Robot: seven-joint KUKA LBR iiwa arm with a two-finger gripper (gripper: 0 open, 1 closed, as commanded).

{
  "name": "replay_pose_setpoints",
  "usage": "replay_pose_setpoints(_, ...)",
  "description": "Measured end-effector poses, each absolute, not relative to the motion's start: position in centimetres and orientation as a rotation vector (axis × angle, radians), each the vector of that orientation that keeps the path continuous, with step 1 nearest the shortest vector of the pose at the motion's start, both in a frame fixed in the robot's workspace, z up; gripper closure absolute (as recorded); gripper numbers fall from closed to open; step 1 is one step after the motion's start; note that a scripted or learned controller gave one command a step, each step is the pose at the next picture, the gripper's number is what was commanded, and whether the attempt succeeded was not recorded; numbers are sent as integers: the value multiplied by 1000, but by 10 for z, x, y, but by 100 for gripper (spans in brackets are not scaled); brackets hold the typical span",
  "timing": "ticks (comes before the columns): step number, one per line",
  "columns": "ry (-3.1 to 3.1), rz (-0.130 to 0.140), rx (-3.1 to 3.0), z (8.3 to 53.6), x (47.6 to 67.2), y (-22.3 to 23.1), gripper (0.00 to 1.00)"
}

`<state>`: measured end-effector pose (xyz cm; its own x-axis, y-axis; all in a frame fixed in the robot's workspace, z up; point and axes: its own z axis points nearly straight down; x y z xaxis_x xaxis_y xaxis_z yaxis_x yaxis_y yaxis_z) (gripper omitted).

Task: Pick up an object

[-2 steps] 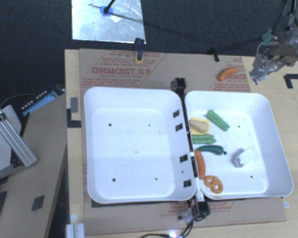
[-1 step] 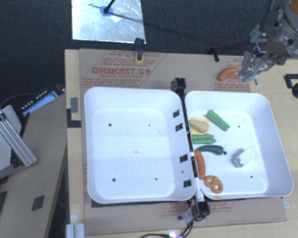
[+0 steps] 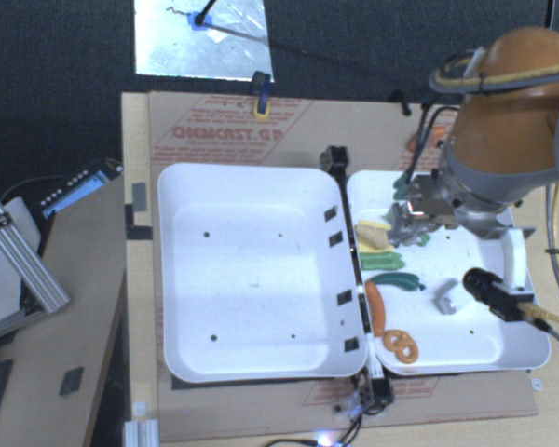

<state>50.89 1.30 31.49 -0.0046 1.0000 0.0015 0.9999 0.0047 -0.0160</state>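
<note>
My gripper (image 3: 407,225) hangs low over the upper left part of the right bin (image 3: 480,343), under the grey and orange arm. Just left of it lies a yellow corn-like piece (image 3: 373,235). Below that are a dark green piece (image 3: 382,260) and a green pod (image 3: 398,281). An orange carrot (image 3: 376,307) lies along the bin's left wall, with an orange pretzel (image 3: 401,346) at the front. A small grey block (image 3: 446,296) rests near the middle. A little green thing (image 3: 423,240) peeks out beside the gripper; whether it is held I cannot make out.
The left bin (image 3: 252,268) sits beside the right one, and black clips (image 3: 336,240) line the shared wall. A yellow and blue clamp (image 3: 261,96) stands at the board's far edge. A shiny sheet (image 3: 203,24) lies beyond it.
</note>
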Motion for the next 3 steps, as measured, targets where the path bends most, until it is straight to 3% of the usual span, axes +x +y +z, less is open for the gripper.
replay_pose_setpoints(1,-2235,-9,-2211,333,564,75,100)
replay_pose_setpoints(2,-2232,-9,-2212,368,544,114,100)
replay_pose_setpoints(3,-2217,0,-2230,368,524,36,100)
